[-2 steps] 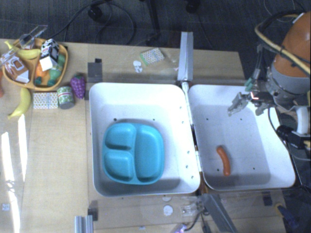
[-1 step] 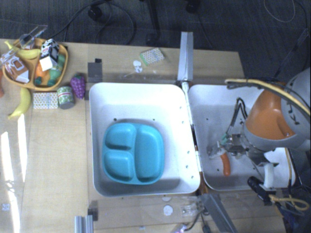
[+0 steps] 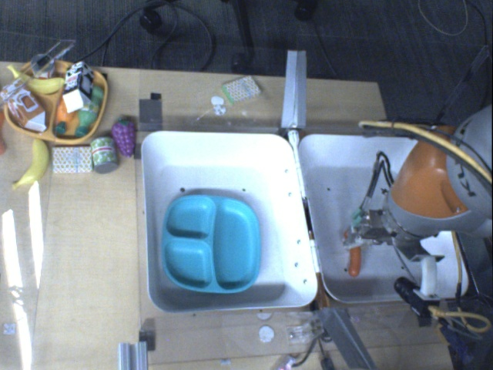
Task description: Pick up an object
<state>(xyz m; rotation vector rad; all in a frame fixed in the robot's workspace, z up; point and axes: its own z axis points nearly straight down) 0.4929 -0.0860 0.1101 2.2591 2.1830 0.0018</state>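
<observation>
So the arm (image 3: 431,187) is reaching in from the right with its orange band sitting over the right bin (image 3: 331,168), and the end effector (image 3: 360,236) is down low inside that bin, right over a small orange carrot-looking toy (image 3: 354,262) that lies on the bin floor near the front. The top end of that orange piece is touching or tucked just under the fingertips, but honestly I can't tell whether the fingers are spread or pinched, or whether they've actually got it; it's all too small and dark there. Some black cables run down from the arm to the wrist. The left bin (image 3: 154,206) has a blue divided plate (image 3: 212,242) lying flat in its front half, three compartments, nothing in them that I can see. Off on the far left of the bench (image 3: 85,284) there's a yellow bowl (image 3: 98,112) full of toy food, with a banana (image 3: 35,164) just in front of it, plus a small can (image 3: 102,153) and a purple bunch of grapes (image 3: 124,136) beside the left bin's corner.
</observation>
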